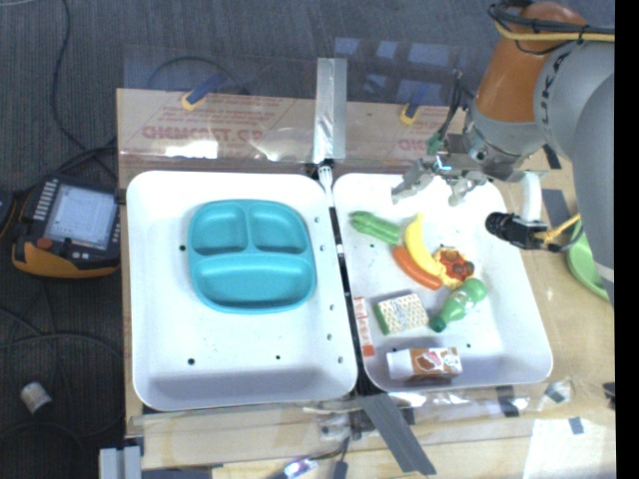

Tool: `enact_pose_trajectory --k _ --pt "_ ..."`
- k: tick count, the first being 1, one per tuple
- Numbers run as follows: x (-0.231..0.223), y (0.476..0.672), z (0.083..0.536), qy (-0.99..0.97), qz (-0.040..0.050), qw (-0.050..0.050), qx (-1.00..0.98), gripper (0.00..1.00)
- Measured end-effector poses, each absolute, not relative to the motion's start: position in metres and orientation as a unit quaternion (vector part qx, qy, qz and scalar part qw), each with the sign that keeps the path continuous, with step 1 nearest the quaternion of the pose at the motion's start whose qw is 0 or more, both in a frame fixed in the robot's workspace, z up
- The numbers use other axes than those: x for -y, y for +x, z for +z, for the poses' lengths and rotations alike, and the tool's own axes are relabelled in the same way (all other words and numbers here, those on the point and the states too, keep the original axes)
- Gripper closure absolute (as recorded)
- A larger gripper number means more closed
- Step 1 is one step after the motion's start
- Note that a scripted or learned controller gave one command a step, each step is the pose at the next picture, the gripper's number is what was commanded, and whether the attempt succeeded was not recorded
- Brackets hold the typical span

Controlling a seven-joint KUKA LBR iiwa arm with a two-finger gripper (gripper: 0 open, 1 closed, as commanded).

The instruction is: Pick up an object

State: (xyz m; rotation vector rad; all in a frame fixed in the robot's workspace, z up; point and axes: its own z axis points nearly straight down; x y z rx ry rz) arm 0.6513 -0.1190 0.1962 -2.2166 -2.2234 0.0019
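A: The arm hung in from the right, over the far edge of the right bin. The left bin carried just the blue divided plate.

B: And the end effector? I saw its two fingers spread apart, released, nothing between them, above the bin's far rim.

A: So, by my read, it was the approach step, nothing picked yet. The candidates lay below it: the yellow banana touching an orange carrot, a green pepper just beside them.

B: Next it would need to drop straight down and straddle one item. The banana sat nearest, but the cluster was tight.

A: More room toward the near side: the green bottle, the patterned box, and the small carton near the front wall.

B: The little strawberry sat against the banana, hard to isolate.
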Motion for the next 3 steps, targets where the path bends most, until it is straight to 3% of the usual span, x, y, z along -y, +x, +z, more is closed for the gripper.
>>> enact_pose_trajectory --k 1,2,3 --pt "0.155 0.617 0.099 -0.752 -0.0027 -0.004 0.659 0.0" --pt "0.155 0.615 0.106 -0.752 -0.0016 -0.002 0.659 1.0" --pt "0.137 0.603 0.214 -0.645 0.0013 0.0 0.764 1.0"
